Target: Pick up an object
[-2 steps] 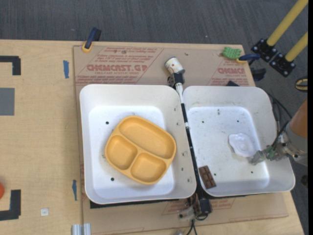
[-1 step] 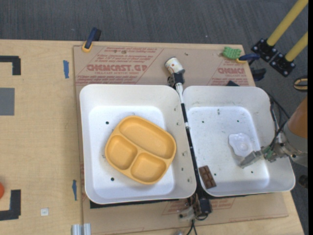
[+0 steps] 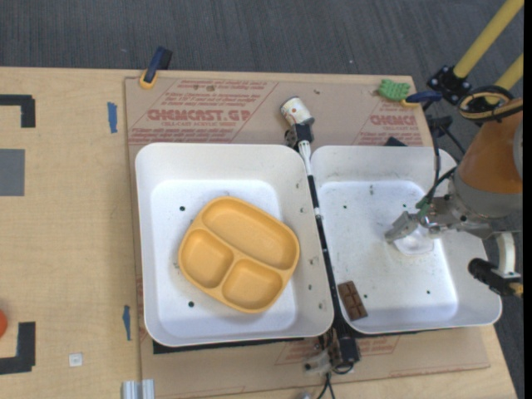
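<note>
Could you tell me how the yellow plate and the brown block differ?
The yellow plate is large, rounded and split into three compartments; the brown block is small, flat and rectangular. The plate lies mid-floor in the left bin; the block lies against the right bin's near-left wall. Both rest apart from the gripper.

The light is bright and even, falling from overhead — no hard glare anywhere. The two white bins (image 3: 158,248) come close to washing out, their inner walls nearly blending with the floors. Shadows are soft and short: a faint one rims the yellow plate (image 3: 239,253), a darker one sits under the bins' front edges. The arm (image 3: 490,173) looks slightly smeared — the picture overall is a little grainy.
</note>
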Action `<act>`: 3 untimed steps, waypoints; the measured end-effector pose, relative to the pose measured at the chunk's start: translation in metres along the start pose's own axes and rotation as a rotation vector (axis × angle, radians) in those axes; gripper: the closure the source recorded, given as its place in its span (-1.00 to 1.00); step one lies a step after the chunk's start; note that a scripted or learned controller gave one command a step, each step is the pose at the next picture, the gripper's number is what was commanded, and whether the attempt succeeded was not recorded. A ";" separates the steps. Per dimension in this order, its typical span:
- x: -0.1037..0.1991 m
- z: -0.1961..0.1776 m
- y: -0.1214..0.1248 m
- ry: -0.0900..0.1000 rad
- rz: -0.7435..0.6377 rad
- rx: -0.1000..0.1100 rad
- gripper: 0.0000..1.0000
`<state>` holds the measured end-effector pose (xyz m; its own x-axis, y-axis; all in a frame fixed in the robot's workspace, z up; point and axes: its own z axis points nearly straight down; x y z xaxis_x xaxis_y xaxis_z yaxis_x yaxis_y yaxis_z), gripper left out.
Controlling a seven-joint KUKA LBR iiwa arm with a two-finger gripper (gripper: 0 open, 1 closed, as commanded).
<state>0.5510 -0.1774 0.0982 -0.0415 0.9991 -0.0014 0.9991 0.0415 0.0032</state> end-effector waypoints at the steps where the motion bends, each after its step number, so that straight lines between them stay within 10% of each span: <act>1: 0.001 0.013 -0.003 0.003 -0.242 0.003 -1.00; 2: 0.011 0.013 -0.011 0.002 -0.396 0.002 -1.00; 3: 0.037 0.013 0.031 0.000 -0.511 -0.002 -1.00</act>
<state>0.5807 -0.1390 0.0856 -0.5245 0.8514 -0.0037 0.8514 0.5246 0.0043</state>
